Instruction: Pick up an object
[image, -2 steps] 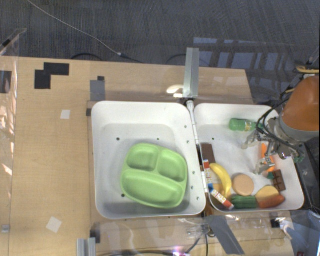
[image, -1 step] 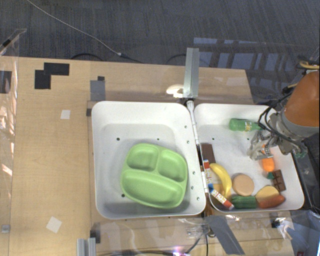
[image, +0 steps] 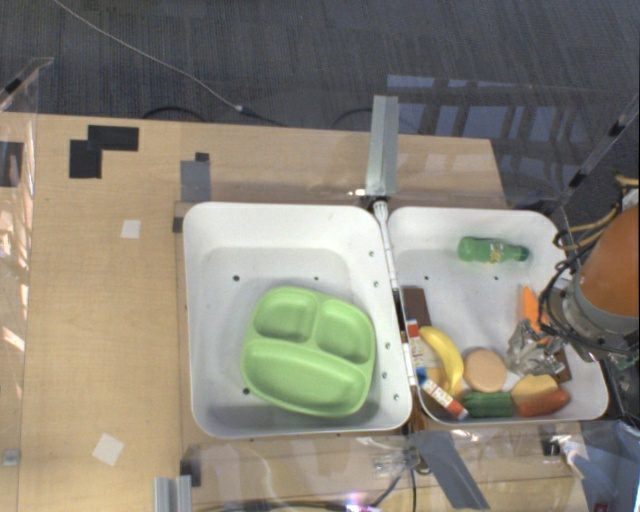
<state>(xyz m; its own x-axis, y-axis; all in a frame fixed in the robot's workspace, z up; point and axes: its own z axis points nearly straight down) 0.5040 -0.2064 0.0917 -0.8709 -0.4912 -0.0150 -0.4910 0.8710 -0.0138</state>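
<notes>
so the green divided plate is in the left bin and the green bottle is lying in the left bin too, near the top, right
Not quite. The green divided plate does sit in the left bin, but the green bottle lies on its side in the right bin, near that bin's top edge. The camera view shows it there.

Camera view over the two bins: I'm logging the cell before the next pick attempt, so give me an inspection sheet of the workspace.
Surface: wooden bench bearing the left bin and the right bin side by side.
Job's things: in the right bin, a green bottle lying at the far side; banana, round tan piece, green vegetable and an orange carrot-like piece crowd the near side.
Clutter: green divided plate in the left bin.
Grippers: gripper low over the right bin's near right corner; nothing visibly held.
Cables: wiring by the arm; dark cable on the floor.
Surroundings: grey carpet.
</notes>
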